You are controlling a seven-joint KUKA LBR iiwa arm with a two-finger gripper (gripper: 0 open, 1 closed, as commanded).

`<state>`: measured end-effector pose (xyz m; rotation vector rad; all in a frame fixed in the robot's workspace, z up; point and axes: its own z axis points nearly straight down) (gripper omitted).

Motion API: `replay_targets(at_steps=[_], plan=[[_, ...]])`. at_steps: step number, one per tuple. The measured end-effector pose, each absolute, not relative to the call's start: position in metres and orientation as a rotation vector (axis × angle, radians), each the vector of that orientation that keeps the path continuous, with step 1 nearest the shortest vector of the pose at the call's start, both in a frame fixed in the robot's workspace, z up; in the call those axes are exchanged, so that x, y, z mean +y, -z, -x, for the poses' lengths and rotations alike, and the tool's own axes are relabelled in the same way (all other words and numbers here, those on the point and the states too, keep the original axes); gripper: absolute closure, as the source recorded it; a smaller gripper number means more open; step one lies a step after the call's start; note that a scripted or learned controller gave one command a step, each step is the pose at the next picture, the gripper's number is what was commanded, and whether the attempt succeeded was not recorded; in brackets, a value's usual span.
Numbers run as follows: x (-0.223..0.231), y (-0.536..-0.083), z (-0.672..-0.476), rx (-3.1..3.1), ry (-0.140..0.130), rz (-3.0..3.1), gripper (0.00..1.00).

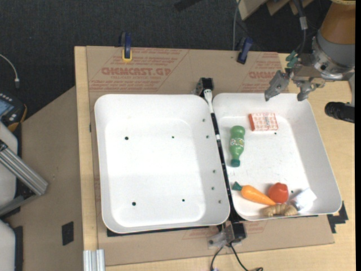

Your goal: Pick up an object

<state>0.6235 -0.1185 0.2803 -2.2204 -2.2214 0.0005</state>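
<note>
Overhead, tool [287, 89] hangs w/ fingers spread, holding nothing, above right bin's [321, 145] far edge. Red-white box [263, 121] lies nearest, just below; green bottle [236, 145] beside it. Best approach: drop straight down, centre fingers across box.

Grey arm [333, 52], orange band, two grey fingers [274, 88].

Robotics lab, clamped cardboard [169, 66], cables, white bins [113, 117]
</note>
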Motion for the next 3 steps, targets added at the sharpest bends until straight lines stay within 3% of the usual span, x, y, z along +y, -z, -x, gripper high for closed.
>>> replay_targets(at_steps=[1, 2, 3], plan=[[-0.07, -0.322, -0.669, -2.233, 0.009, 2.218, 0.0], [-0.073, -0.331, -0.667, -2.229, 0.004, 2.222, 1.0], [-0.073, -0.342, -0.668, -2.232, 0.006, 2.223, 1.0]])
